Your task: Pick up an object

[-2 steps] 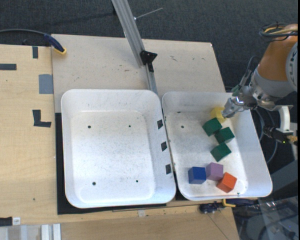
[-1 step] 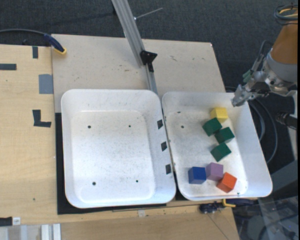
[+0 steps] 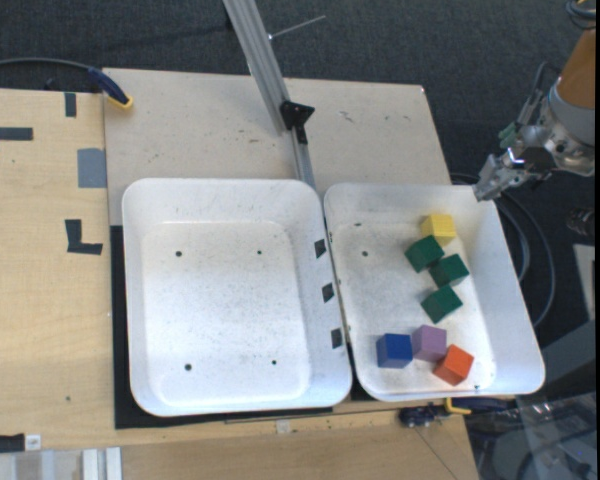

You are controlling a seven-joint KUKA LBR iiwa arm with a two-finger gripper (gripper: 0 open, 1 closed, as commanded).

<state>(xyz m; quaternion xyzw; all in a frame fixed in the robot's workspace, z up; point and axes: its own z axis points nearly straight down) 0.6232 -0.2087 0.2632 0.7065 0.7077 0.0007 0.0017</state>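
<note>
Reaching in from the right, the gripper (image 3: 500, 176) hangs just outside the right white bin (image 3: 515, 298); its finger state is unclear, and the small yellow cube (image 3: 440, 227) lies apart.

Seven blocks (image 3: 435, 298) in right bin (image 3: 380, 368); left bin (image 3: 140, 268) beside it; gripper (image 3: 500, 175) above right bin's far-right corner

Two white bins (image 3: 225, 193); three green blocks (image 3: 424, 254), one yellow (image 3: 440, 227), blue (image 3: 394, 350), purple (image 3: 430, 342), orange (image 3: 455, 364).

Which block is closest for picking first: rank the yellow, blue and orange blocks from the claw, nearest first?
1. Yellow block, top of the right bin, just below-left of the claw.
2. Orange block, bottom right corner.
3. Blue block, bottom, further left.
</note>
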